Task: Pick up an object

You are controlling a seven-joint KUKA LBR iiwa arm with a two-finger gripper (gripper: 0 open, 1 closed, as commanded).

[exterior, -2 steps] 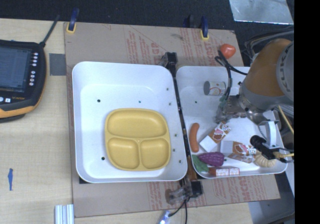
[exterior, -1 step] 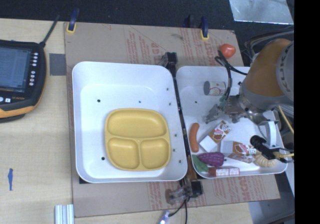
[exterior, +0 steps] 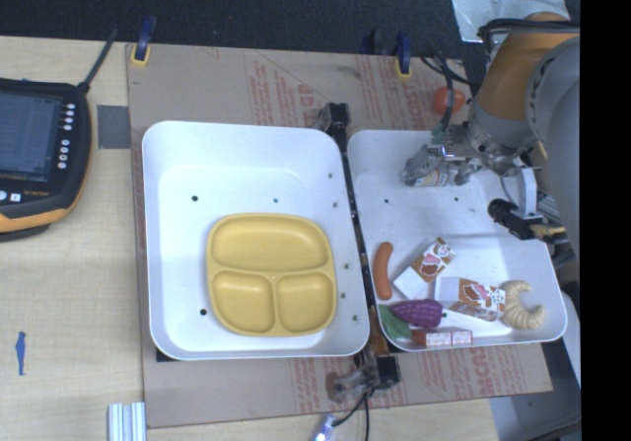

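A: Where is the arm (exterior: 527,84)?

B: It comes in at about three o'clock and is cut off by the frame, so just the orange band and grey wrist show. The end effector (exterior: 426,169) sits low over the bare far part of the right bin (exterior: 394,148), toward one o'clock in the picture.

A: Open or closed?

B: I cannot tell. It reads as a small grey cluster, too blurred to make out.

A: And the things to pick?

B: Crowded at the near end of the right bin, around five o'clock. An orange sausage (exterior: 383,269) lies along the bin's left wall. Beside it is a small brown and white carton (exterior: 435,258); below that a purple item (exterior: 418,312) rests on something green, partly hidden. A printed packet (exterior: 478,298) touches a pale croissant (exterior: 524,304) at the right.

A: The other bin?

B: The left bin (exterior: 177,153) holds a yellow divided tray (exterior: 271,273). At nine o'clock on the table (exterior: 59,330), a black and orange pendant (exterior: 35,153) is cut by the edge.
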